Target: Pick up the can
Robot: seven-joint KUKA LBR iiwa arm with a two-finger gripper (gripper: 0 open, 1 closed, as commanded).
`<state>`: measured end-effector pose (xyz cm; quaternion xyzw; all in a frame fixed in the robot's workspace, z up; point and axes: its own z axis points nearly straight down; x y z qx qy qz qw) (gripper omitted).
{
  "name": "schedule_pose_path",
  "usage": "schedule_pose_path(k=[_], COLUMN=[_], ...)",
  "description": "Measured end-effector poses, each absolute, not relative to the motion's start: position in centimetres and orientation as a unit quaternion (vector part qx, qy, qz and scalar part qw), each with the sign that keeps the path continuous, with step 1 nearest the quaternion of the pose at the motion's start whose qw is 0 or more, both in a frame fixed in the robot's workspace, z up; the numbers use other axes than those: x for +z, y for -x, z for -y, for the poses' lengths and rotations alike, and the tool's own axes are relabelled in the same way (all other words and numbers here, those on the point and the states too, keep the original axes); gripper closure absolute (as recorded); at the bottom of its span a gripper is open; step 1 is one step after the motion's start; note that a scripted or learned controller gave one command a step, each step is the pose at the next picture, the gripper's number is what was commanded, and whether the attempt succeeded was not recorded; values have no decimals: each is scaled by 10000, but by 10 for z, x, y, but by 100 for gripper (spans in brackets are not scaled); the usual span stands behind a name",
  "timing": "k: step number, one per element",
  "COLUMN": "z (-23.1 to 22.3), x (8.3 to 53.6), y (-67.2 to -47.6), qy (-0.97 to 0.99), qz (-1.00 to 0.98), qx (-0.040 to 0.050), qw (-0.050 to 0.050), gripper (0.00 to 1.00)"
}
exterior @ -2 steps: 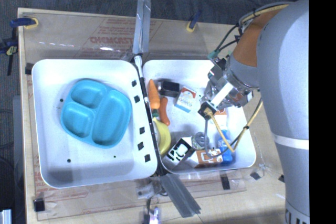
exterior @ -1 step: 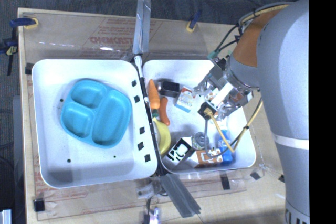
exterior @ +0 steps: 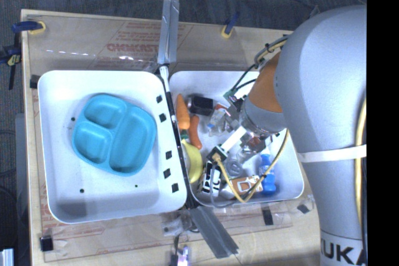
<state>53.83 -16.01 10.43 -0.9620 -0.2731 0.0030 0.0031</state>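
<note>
The bulky, smooth grey robot arm (exterior: 324, 84) carries an orange band (exterior: 263, 91) above its wrist, thin yellow and black cables (exterior: 246, 79), and white "KUKA" lettering (exterior: 341, 251) at five o'clock.

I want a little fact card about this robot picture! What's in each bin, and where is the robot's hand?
left bin: holds a blue tray with three sections, lying flat
right bin: crowded with small things, among them an orange carrot, a yellow banana and a blue item
can: too cluttered to pick out for sure
arm: grey with an orange band, reaching in over the right bin
gripper: low among the clutter in the right bin; nothing clearly seen between its fingers
</note>
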Motion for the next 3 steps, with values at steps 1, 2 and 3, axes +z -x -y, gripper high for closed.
schedule_pose_path(k=[1, 2, 3], z=[129, 111, 90], x=[100, 93, 157], y=[-488, -480, -569], qy=[9777, 9945, 9894], qz=[2093, 1048, 1449], qx=[-154, -27, 27], qw=[-98, -9, 27], gripper=[0, 0, 0])
